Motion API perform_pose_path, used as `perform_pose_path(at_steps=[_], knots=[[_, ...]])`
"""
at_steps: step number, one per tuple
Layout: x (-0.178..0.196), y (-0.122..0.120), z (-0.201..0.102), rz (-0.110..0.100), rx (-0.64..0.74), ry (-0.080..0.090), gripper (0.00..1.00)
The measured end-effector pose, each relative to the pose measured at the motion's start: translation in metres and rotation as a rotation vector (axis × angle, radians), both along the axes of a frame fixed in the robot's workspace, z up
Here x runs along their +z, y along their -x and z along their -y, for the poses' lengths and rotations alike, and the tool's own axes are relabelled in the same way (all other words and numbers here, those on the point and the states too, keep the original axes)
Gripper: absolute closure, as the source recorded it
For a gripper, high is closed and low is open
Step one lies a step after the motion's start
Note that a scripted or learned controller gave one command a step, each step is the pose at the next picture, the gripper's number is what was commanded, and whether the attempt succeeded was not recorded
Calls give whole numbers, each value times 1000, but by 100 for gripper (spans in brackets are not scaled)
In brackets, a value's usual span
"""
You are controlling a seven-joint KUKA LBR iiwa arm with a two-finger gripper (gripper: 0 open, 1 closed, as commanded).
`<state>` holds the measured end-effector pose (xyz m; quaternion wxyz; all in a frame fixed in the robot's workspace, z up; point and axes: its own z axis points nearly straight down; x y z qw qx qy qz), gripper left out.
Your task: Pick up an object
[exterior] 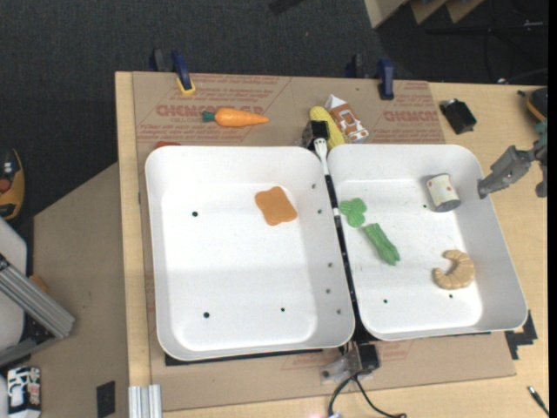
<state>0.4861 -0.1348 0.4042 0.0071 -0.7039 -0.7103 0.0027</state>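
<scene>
The right bin [487,233] holds a small white and grey cylinder [441,192] near its far right corner, a green toy [369,229] by its left wall, and a tan croissant [455,270] toward the front right. An orange flat piece [276,205] lies in the left bin [174,259]. My gripper [498,176] sits at the right bin's right rim, just right of the cylinder, with nothing visibly between its fingers.
Behind the bins on the cardboard lie an orange carrot [237,118], a yellow item [320,122] and a brown and white packet [346,122]. Blue clamps [183,70] hold the board's far edge. A black block [458,116] lies at the back right.
</scene>
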Motion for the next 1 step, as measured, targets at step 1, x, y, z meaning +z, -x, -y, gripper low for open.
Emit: perform_pose_path(at_steps=[1], knots=[[-108, -37, -61, 3, -2, 3, 0]])
